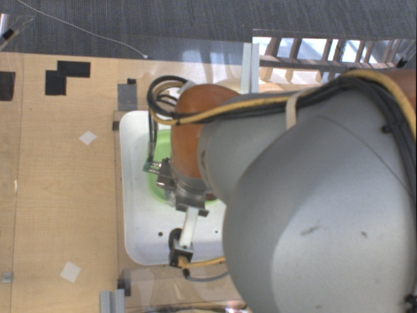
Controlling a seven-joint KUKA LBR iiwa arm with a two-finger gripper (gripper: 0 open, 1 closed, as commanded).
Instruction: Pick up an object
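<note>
A bright green object (157, 177) lies in the left white bin (138, 201), mostly hidden under the arm's wrist; I see only its left edge and a small green sliver near the wrist's lower side. My gripper (171, 178) hangs low over this green object, seen from above and covered by the orange band and grey wrist flange. I cannot tell whether it touches the object.
The arm's large grey body (313, 201) covers the right side of the view and whatever lies beneath it. Pale wooden bench (58, 194) with black markings (65, 75) lies left of the bin. Grey brackets (128, 95) sit at the bin's corners.
</note>
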